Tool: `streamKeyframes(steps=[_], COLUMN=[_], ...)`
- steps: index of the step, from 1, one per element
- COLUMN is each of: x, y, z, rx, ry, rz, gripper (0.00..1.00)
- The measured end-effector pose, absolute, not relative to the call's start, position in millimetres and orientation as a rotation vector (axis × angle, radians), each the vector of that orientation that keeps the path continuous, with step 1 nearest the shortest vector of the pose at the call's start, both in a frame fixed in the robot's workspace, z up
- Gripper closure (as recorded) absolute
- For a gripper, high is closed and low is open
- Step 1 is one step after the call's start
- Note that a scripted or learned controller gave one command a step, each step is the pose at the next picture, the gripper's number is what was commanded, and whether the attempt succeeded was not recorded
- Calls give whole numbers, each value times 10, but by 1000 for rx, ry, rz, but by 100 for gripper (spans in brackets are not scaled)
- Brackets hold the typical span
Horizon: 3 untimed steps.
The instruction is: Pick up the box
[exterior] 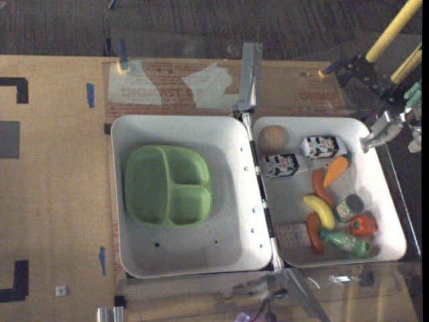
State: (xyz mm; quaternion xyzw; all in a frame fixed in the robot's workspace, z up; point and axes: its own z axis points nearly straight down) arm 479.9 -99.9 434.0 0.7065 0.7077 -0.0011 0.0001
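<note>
Reading from the near edge: right bin (395,247), crowded near half with banana (320,210) and bottle (346,241). Farther in, box (279,166) sits close to the wall shared with the left bin, long axis across the bin; second box (320,146) just beyond, potato (273,138) behind. Fingers (377,135) over the far right rim, so both boxes lie toward the left bin from them. Spread or closed, I cannot tell. Carrot (336,170) crowds the straight path

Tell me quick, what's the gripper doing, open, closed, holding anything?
Gripper: at the right bin's far right rim, nothing visibly held; open or closed cannot be told.
</note>
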Motion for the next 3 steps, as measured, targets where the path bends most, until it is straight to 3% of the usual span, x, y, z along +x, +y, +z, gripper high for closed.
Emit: streamKeyframes(steps=[1, 2, 3], x=[5244, 5335, 5283], y=[942, 781, 1389], z=[4102, 2471, 884], rx=[2402, 2698, 2693], ry=[2026, 1617, 1622], rz=[-5, -12, 5], gripper=[0, 0, 0])
